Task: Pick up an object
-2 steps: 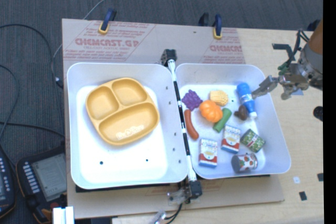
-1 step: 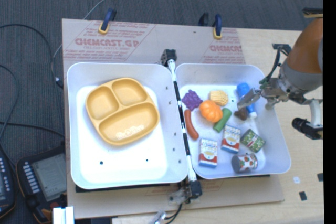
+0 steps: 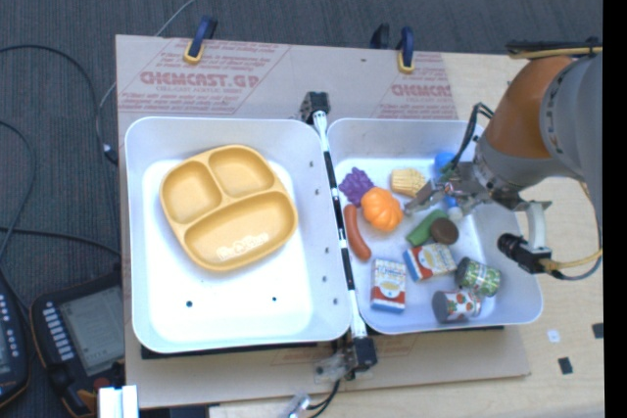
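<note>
My gripper (image 3: pixel 431 198) hangs low over the right bin (image 3: pixel 514 308), its fingers spread open among the toys. It sits just right of an orange fruit (image 3: pixel 381 209) and below a yellow corn piece (image 3: pixel 408 180). A green and brown item (image 3: pixel 432 231) lies directly under the fingers. Nothing sits between them. A blue object (image 3: pixel 445 160) shows behind the wrist. Further left lie purple grapes (image 3: pixel 355 183) and a red sausage (image 3: pixel 357 232).
The left bin (image 3: pixel 157 318) holds a yellow divided plate (image 3: pixel 228 207). At the right bin's front lie two small cartons (image 3: pixel 389 285) and two cans (image 3: pixel 477 277). A divider rail (image 3: pixel 333 210) runs between the bins. Clamps stand at the board's far edge.
</note>
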Robot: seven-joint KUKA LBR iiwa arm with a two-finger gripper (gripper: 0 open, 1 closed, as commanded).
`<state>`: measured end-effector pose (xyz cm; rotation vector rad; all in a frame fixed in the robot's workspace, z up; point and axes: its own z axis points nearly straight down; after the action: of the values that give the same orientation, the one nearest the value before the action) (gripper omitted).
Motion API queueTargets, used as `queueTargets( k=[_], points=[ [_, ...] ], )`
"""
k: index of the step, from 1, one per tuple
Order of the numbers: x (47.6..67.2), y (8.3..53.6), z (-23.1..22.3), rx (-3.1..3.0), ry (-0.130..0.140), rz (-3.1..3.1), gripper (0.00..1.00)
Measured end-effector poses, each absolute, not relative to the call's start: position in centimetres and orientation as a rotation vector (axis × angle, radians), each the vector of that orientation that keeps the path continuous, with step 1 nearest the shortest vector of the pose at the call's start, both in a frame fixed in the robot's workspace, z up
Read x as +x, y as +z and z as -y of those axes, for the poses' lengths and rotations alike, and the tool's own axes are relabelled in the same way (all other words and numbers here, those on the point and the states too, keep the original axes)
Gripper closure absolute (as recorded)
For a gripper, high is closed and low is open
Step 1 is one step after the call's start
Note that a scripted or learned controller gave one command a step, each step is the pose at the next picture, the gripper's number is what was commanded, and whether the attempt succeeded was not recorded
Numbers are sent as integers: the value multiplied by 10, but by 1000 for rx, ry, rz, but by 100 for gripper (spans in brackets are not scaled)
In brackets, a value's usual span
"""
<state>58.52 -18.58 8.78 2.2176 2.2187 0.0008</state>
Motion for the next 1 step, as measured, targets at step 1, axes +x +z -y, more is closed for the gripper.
queueTargets(
  k=[1],
  points=[
    [587,99,186,2214,4,-2215,100]
  ],
)
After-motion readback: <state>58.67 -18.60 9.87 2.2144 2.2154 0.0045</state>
